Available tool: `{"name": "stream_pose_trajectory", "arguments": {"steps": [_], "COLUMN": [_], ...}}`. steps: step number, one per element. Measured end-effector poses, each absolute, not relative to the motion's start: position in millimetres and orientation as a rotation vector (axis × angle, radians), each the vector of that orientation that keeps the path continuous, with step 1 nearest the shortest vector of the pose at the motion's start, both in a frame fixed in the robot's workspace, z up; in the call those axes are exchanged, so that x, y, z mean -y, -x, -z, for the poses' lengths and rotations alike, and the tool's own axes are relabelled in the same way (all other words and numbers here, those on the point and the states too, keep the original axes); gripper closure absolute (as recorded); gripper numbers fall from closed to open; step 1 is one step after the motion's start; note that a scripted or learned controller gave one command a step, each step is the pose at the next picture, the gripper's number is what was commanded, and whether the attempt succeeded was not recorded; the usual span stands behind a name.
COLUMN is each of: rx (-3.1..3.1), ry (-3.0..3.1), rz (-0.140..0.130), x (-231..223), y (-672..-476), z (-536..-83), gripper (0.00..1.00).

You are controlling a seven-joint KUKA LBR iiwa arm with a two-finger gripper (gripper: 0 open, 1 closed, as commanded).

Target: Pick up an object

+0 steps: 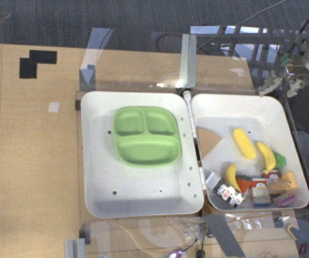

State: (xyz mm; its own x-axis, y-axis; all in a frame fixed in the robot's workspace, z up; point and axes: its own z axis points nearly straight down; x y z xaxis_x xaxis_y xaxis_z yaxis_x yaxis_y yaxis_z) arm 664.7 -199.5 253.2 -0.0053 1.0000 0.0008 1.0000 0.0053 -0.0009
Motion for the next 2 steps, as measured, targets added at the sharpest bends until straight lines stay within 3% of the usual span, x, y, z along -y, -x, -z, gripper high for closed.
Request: {"name": "stream_pose_trajectory", "arguments": {"steps": [1,2], "rx": [2.179,2.192], "ry": [2.260,2.261], "rz": [-0.001,0.012], "x": [190,186], "y": [-614.3,-586.5], "z": [-128,-89], "gripper": [0.00,0.00]}}
